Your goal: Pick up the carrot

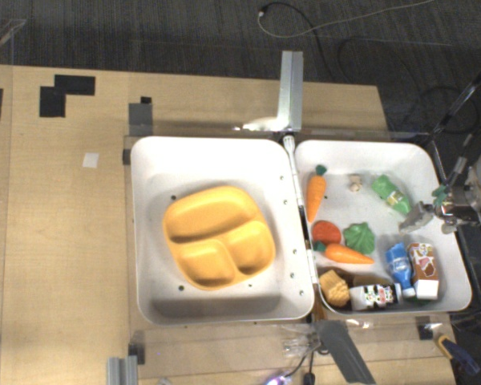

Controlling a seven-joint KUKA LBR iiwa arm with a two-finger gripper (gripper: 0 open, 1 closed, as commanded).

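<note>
Two carrots lie in the right bin point(421, 155). One carrot point(315, 195) stands lengthwise against the bin's left wall, green top pointing away. The other carrot point(349, 254) lies across the lower left part, beside a red fruit point(327, 232) and a green leafy vegetable point(359, 237). My gripper point(430, 215) hangs at the bin's right side, above a blue bottle point(398, 265) and a small carton point(423, 263), well to the right of both carrots. Nothing shows in its grasp.
The left bin point(144, 215) holds a yellow divided plate point(216, 235). Also in the right bin are a green bottle point(390, 192), a small beige piece point(354, 184), a bread-like piece point(333, 283) and a dark bottle lying flat point(373, 296).
</note>
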